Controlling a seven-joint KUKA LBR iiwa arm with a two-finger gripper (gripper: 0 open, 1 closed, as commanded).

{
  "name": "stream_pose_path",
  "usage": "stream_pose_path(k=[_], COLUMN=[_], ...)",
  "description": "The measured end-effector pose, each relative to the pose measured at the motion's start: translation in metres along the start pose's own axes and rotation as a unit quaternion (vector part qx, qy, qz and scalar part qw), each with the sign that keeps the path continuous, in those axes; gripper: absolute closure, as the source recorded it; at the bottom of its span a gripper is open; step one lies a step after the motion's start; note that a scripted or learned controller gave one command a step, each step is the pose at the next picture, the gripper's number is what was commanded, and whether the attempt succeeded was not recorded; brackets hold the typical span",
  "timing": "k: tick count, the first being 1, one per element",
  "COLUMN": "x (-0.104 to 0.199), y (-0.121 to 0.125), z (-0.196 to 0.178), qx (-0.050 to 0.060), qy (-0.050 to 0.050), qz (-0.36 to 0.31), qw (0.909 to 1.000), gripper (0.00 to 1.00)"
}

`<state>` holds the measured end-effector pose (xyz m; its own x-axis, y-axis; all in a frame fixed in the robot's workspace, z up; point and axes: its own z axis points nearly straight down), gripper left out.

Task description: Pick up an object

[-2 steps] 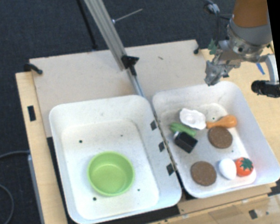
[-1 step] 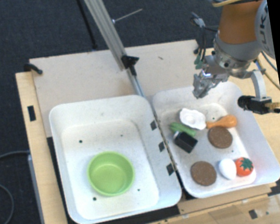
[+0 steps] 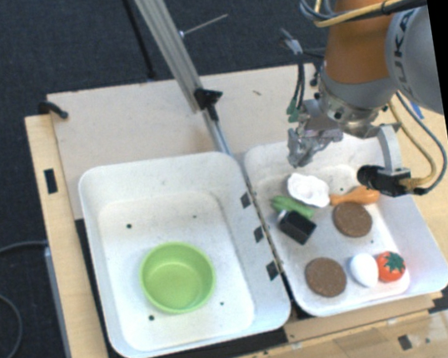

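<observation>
My gripper (image 3: 302, 151) hangs over the far left part of the right bin (image 3: 424, 245), a little beyond a crumpled white object (image 3: 308, 188). I see nothing held in it. Beside the white object lie a green piece (image 3: 285, 203) and a black block (image 3: 297, 227). An orange carrot-like piece (image 3: 353, 195) lies to the right. Two brown discs (image 3: 352, 219) (image 3: 325, 277), a white egg (image 3: 362, 270) and a red strawberry (image 3: 390, 266) sit nearer the front.
The left bin (image 3: 106, 235) holds a green bowl (image 3: 177, 276) near its front. A slanted metal bar (image 3: 175, 55) runs from the top down to the gap between the bins. The arm's orange band (image 3: 363, 17) looms over the right bin's far edge.
</observation>
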<state>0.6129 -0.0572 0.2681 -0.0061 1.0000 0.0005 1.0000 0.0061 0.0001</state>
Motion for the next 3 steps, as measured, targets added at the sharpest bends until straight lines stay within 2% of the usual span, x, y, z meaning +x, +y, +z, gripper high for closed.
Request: stream_pose_path(k=[1,3], x=[0.054,0.138], y=[-0.022,-0.065], z=[-0.002,-0.001], qx=[0.000,0.000], qy=[0.001,0.001], qz=[-0.001,-0.001], qw=[1.0000,1.0000], gripper=[1.00,1.00])
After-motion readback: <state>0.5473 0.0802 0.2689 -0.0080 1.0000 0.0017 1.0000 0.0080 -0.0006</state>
